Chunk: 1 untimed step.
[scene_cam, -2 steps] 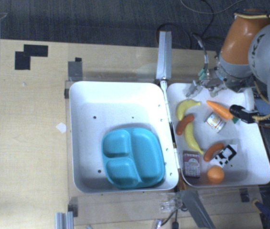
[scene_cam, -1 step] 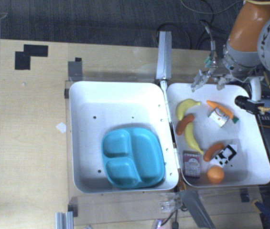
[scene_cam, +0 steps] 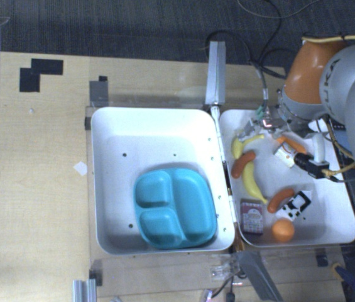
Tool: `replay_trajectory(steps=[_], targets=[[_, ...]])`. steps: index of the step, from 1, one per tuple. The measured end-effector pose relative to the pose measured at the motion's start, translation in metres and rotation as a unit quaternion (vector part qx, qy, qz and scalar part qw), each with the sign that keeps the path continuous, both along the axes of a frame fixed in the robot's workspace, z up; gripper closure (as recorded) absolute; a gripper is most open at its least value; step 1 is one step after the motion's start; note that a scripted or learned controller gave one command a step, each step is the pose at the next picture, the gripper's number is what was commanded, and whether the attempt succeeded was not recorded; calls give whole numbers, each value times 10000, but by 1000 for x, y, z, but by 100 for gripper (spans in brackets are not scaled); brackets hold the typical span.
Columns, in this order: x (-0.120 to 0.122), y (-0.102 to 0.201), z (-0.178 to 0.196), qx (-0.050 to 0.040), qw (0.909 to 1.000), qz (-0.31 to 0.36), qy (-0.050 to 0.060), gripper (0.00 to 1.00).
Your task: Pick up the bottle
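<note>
My gripper (scene_cam: 260, 123) hangs over the back of the right bin (scene_cam: 347, 231), below the orange band of the arm (scene_cam: 309, 74). Just right of it, a small white and orange object (scene_cam: 286, 152) lies partly under the wrist; it may be the bottle, but I cannot tell for sure. The gripper's tip sits just above the top end of a yellow banana (scene_cam: 251, 180), and I see nothing held in it.
The right bin also holds two reddish sausages (scene_cam: 243, 163) (scene_cam: 281, 199), an orange fruit (scene_cam: 283, 230), a dark red can (scene_cam: 252, 217) and a black-and-white block (scene_cam: 298, 205). A blue divided tray (scene_cam: 174, 208) lies in the left bin (scene_cam: 108, 143).
</note>
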<state>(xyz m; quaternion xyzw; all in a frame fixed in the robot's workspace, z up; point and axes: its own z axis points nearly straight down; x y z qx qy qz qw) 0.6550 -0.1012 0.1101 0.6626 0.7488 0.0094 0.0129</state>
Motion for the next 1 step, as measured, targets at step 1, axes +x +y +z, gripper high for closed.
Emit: replay_trajectory(steps=[1], targets=[[16,18,96,-8,9952,970,118,0]])
